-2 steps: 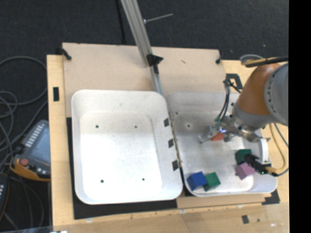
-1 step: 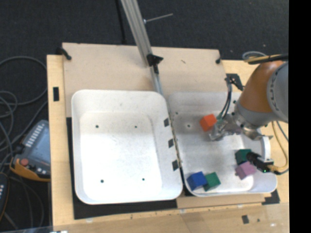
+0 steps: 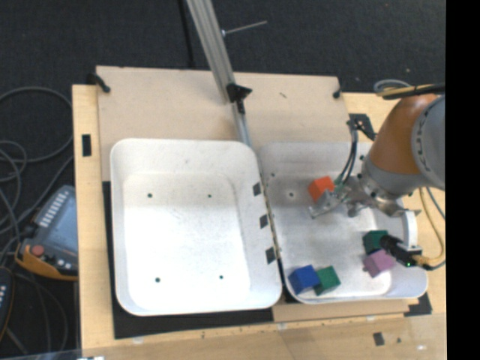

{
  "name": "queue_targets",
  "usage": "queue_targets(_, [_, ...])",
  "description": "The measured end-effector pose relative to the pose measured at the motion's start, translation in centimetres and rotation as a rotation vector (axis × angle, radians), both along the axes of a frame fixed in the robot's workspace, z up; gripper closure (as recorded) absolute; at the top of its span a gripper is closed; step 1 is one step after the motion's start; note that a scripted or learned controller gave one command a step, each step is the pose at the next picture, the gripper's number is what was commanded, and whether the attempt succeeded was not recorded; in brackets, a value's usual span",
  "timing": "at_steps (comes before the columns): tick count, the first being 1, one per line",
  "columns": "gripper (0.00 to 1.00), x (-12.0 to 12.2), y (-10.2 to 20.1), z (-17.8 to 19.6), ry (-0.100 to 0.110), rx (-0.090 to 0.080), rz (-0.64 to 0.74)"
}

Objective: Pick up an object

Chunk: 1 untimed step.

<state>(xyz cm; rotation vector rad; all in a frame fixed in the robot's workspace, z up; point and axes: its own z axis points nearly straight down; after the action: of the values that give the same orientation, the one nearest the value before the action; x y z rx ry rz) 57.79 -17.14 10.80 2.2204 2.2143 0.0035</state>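
My gripper is low over the right bin, near its middle, at the end of the grey arm with the orange band. An orange block lies just up and left of the gripper tip, close to it or touching; I cannot tell whether it is gripped. A blue block and a green block sit side by side at the bin's front edge. A purple block and a dark green block lie at the front right, below the wrist.
The left bin stands beside the right one. A slanted aluminium post rises from the back of the bench between the bins. Cables hang near the wrist at the right.
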Motion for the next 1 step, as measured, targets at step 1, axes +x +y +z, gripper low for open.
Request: queue_targets(1, [0.0,7.53,1.02,-1.05,0.0,0.001,0.007])
